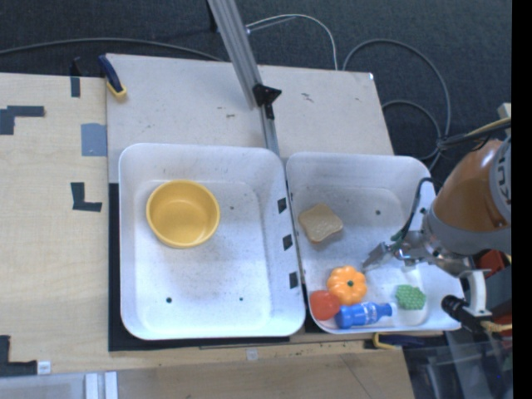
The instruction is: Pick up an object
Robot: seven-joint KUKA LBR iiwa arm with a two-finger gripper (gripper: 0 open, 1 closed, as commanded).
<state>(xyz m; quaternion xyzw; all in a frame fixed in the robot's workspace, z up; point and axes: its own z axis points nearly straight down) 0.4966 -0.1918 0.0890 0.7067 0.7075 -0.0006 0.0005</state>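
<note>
Pumpkin [347, 283] sits low in the right bin [357, 173], touching a tomato [323, 305] and a blue bottle [364, 313]. The end effector [384, 254] hovers just right of it, fingers parted, holding nothing (approach step, I judge). Next: shift left over the pumpkin, descend, close.

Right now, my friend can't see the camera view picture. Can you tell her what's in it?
A robot gripper hovers in the right bin above a toy pumpkin, red ball, blue bottle, green toy and bread slice. The left bin holds a yellow bowl.
</note>
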